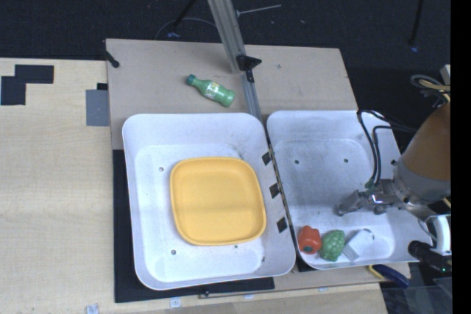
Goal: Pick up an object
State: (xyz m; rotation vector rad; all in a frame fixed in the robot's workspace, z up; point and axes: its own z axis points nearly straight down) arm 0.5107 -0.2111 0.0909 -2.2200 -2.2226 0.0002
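Reaching low into the right bin (pixel 324 130), hand (pixel 346 208) grip unclear, red and green toys (pixel 321 241) nearby

Grey arm (pixel 423 184) with orange band, black cable, metal pincer (pixel 346 208).

Yellow plate (pixel 218 200) in left bin (pixel 140 136)

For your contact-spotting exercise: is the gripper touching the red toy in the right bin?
Apart. The camera view shows the gripper above bare bin floor, with a clear gap to the red toy lower left.
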